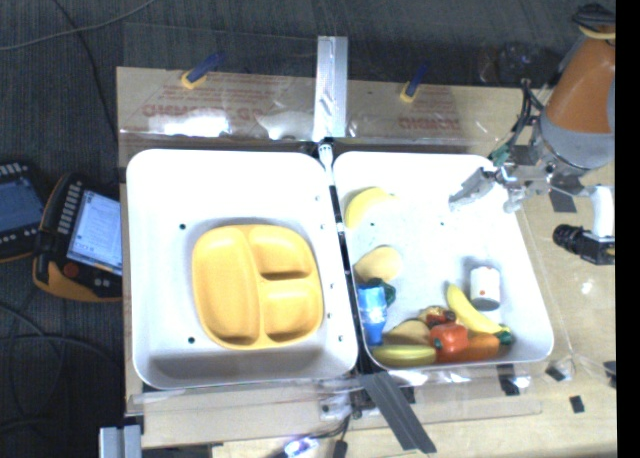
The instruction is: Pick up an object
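Approach step. Gripper (487,184) hangs over the right bin's (436,174) far right corner, fingers spread, nothing between them. Nearest target: white cylinder (485,286), well below the fingertips. Next: translate over it, descend.

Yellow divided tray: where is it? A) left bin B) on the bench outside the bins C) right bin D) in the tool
A: the yellow divided tray lies flat on the floor of the left bin, apart from the tool over the right bin.
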`<act>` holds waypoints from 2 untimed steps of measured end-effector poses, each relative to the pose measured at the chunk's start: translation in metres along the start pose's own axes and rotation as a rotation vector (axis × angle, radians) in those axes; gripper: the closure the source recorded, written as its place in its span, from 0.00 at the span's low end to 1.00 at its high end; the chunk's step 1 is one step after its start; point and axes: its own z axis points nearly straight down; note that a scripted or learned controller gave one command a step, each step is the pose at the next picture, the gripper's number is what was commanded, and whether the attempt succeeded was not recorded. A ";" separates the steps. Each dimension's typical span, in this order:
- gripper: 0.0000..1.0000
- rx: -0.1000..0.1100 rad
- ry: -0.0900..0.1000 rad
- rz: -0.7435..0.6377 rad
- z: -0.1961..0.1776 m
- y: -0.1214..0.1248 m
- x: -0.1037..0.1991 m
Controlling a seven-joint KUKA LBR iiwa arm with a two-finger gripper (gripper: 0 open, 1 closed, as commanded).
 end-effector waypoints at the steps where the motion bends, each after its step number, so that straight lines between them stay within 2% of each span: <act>1: 0.00 0.000 -0.001 -0.247 0.065 -0.070 -0.024; 2: 0.00 -0.013 -0.009 -0.263 0.111 -0.083 -0.003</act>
